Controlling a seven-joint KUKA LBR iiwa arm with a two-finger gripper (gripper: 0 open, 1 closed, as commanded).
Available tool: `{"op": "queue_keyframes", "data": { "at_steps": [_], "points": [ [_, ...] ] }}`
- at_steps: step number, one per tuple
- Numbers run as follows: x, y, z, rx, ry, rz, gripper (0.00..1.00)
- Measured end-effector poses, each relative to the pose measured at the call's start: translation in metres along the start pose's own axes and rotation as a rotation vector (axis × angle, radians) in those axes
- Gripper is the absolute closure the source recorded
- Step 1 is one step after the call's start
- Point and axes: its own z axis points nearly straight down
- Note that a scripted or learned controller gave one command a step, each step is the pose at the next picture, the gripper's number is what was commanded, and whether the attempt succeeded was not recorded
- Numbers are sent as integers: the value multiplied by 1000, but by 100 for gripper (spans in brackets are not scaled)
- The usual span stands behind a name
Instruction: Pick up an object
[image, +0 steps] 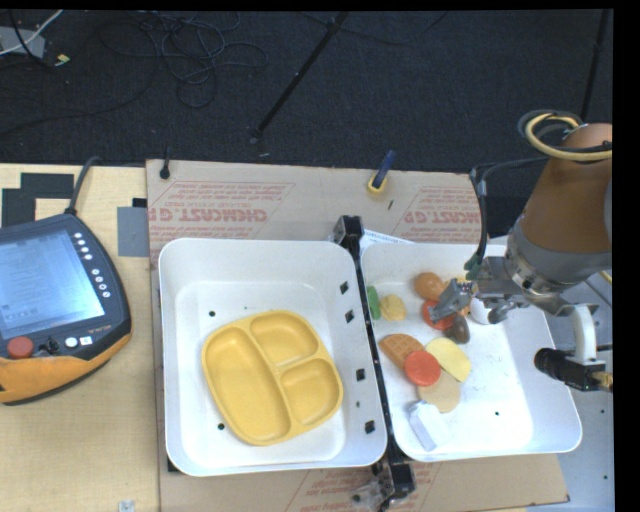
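Observation:
My gripper (453, 300) reaches in from the right and sits low over the upper middle of the right bin (540, 425). It is right above a small red piece (435, 315) and a dark piece (457, 328), with a brown rounded piece (429, 285) just to its left. Closer to the front lie an orange-brown loaf shape (399, 347), a red disc (422, 368), a yellow wedge (451, 357), a tan piece (441, 394) and a pale grey block (422, 429). A green piece (374, 301) and a yellow piece (393, 307) lie by the divider.
The left bin (190, 270) holds a yellow three-compartment tray (270, 375). A black divider (365, 340) runs between the bins. A teach pendant (55, 295) rests on the bench at far left. The arm's body (565, 215) stands over the right bin's far right corner.

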Motion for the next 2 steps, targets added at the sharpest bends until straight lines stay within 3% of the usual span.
{"op": "queue_keyframes", "data": {
  "at_steps": [1,2],
  "points": [
    [23,10,145,-5,-1,-1,0],
    [23,7,141,-1,0,5,0]
  ]
}}
